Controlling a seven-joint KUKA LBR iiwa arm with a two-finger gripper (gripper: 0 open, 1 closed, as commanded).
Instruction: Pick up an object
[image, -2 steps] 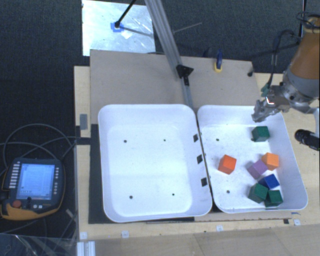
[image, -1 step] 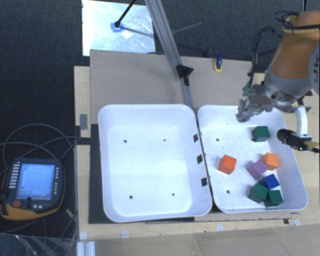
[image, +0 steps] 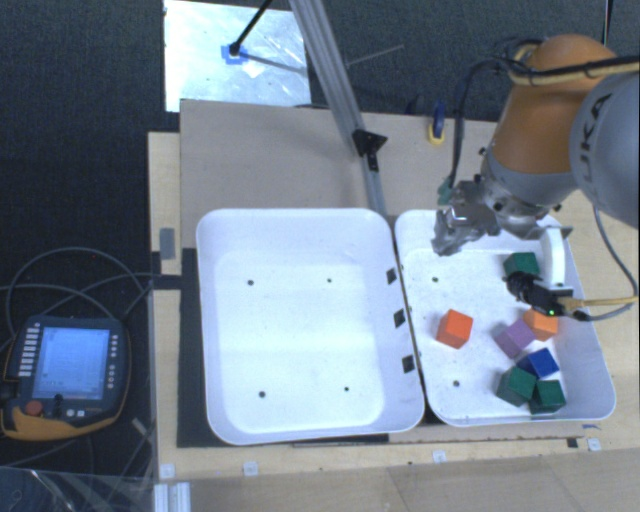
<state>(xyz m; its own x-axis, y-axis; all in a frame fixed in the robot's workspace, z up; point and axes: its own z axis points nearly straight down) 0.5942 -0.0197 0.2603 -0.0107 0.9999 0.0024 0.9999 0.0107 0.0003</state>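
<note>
Arm: grey KUKA arm with orange band, entering from 3 o'clock, over the right bin's 12 o'clock edge.
Gripper: two-finger metal gripper, hanging above the right shallow white plastic bin; whether it is spread or closed cannot be told, and nothing shows in it.
Orange cube: lying alone at the 6 o'clock side of the gripper, apart from it.
Cluster: purple block, blue cube, dark green blocks, at the bin's 4 o'clock corner.
Left white bin: at 9 o'clock of the right one.
Teach pendant: off the bench, far 9 o'clock.
</note>
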